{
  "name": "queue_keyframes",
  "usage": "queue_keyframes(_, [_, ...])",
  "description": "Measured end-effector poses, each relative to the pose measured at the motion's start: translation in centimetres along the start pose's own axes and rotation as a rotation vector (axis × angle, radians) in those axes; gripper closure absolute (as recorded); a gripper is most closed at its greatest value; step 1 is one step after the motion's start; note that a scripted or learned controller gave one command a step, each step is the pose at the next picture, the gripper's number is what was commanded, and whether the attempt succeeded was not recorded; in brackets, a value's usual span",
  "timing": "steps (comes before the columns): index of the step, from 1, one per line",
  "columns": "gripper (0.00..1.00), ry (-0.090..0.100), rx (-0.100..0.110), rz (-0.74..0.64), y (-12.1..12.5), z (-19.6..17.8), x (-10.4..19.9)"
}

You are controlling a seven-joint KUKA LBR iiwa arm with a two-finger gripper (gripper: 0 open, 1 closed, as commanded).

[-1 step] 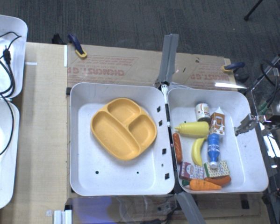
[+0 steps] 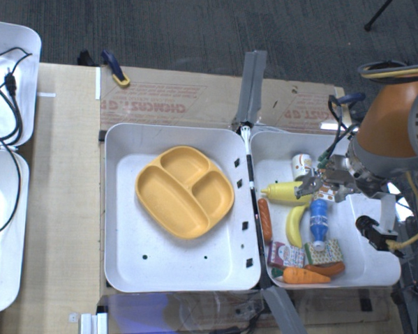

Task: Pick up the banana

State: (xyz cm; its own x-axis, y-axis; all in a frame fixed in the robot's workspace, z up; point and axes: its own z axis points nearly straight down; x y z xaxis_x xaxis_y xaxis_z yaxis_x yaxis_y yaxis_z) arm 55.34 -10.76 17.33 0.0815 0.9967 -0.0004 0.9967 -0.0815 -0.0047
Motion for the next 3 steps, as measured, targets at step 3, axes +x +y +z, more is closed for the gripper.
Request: queue_keyframes(3, [0.00,-0.001,-0.018,0.010,0.7,5.1,0.6])
